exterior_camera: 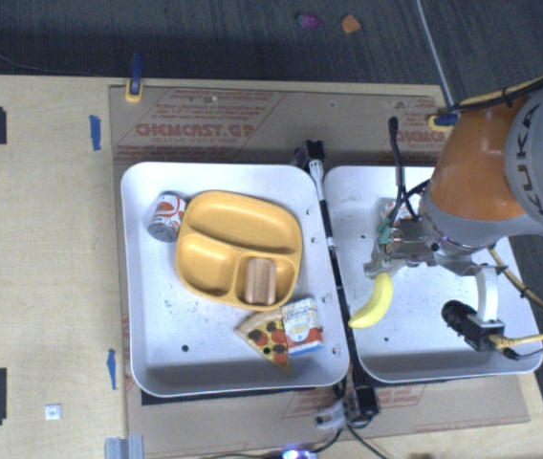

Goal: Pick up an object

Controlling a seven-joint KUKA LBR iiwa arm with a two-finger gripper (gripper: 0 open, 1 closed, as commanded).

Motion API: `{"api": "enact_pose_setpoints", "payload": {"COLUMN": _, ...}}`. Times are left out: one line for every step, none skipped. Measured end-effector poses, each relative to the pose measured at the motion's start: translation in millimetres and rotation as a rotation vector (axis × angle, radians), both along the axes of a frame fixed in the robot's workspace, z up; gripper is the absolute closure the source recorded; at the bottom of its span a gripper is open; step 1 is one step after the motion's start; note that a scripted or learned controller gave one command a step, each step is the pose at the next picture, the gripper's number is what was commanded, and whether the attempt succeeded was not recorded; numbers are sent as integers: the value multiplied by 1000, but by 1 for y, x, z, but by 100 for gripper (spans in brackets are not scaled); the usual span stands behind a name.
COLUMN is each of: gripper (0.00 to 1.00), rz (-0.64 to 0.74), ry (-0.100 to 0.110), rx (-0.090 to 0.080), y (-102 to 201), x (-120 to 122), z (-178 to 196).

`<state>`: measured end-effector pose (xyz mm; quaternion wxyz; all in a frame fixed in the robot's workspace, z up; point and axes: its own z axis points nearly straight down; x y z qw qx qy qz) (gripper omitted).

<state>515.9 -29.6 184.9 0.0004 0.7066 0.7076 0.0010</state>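
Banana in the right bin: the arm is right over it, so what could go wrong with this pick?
The banana lies close to the right bin's left wall, which could block a finger. It is curved and smooth, so it may roll or slip out. The gripper sits over its upper end, so an off-centre hold might let it swing.

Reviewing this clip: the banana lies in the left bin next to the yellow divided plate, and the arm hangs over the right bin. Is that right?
Not quite. The camera view shows the banana in the right bin, just below the arm's wrist, not in the left bin. The yellow divided plate does sit in the left bin, and the arm does hang over the right bin.
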Motion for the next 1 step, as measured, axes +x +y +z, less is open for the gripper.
{"api": "enact_pose_setpoints", "payload": {"gripper": 100, "rz": 0, "ry": -1, "rx": -1, "y": 44, "x": 16, "z": 14}}
